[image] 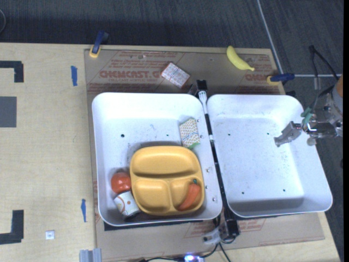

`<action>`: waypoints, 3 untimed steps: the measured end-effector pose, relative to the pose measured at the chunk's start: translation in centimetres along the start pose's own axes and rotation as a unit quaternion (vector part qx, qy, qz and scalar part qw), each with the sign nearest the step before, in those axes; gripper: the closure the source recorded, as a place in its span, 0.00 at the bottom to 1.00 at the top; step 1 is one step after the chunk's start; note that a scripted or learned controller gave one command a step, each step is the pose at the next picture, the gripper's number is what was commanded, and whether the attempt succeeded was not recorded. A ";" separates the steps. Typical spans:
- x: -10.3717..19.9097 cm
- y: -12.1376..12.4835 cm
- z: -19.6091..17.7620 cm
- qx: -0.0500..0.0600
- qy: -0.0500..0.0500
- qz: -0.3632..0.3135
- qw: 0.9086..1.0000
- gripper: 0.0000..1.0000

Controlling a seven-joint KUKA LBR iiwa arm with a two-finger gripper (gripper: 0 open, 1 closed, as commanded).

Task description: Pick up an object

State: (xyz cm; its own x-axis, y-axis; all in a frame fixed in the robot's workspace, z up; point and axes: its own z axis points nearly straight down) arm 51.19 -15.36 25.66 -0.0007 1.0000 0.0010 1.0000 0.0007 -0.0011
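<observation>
The left bin (109, 113) holds a yellow divided plate (163, 171) with an orange carrot-like toy (190, 195) lying in its right compartment. A red round toy (120, 182) and a small white and orange can (126, 203) lie by the plate's left side. A small patterned packet (189, 132) leans near the bin's right wall. My gripper (287, 135) hangs over the right side of the right bin (256, 206), far from all these objects, with nothing seen in it.
On the brown board behind the bins lie a yellow banana (239, 59) and a patterned packet (175, 74). Blue clamps (98, 41) (281, 78) grip the board's far corners. A black divider (210, 141) runs between the bins.
</observation>
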 end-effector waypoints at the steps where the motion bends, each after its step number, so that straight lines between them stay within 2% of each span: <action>1: -5.9 -3.2 1.8 0.000 0.000 0.000 1.000 0.00; 3: -5.9 -3.2 1.8 -0.001 0.000 0.000 1.000 0.00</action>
State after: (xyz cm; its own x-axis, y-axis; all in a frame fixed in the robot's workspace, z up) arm 47.99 -21.23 23.88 -0.0002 1.0000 0.0006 1.0000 0.0002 0.0000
